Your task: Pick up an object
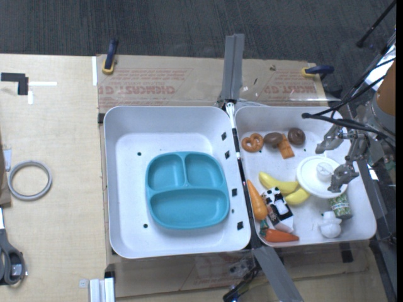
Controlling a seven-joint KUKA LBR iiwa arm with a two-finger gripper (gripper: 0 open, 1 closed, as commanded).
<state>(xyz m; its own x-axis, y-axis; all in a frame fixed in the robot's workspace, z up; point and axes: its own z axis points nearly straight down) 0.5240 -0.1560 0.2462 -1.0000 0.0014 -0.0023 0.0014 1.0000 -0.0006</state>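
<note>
Step in hand, as you can judge it: approach, before any grasp. The gripper (340, 162) hangs over the right bin (362, 234), at about 3 o'clock of the frame, just beside the white round lid (317, 172) on that lid's 3 o'clock side. Two metal fingers show, one at roughly 12 o'clock of the other, spread well apart with nothing between them, so log the pincer as wide and carrying nothing.

No single target is named; you have the right bin's whole contents to choose from. Around the lid: yellow banana (283, 187) at its 9 o'clock, touching or nearly so; pretzel (252, 143), brown donut (296, 136) and a dark brown piece (274, 139) toward 11 to 12 o'clock; carrot (256, 201) at the bin's left wall; a small green-labelled can (340, 207) at the lid's 5 o'clock; a white lump (330, 227) below that. The left bin (119, 187) bears a blue divided plate (187, 189).

Next move, your call: nearest candidates are the lid and the can. The lid is flat and broad, probably a poor fit for a two-finger pinch; the can looks easier. You would need to centre the fingers over the chosen item, descend, then close. Watch for crowding, since neighbours sit near.
</note>
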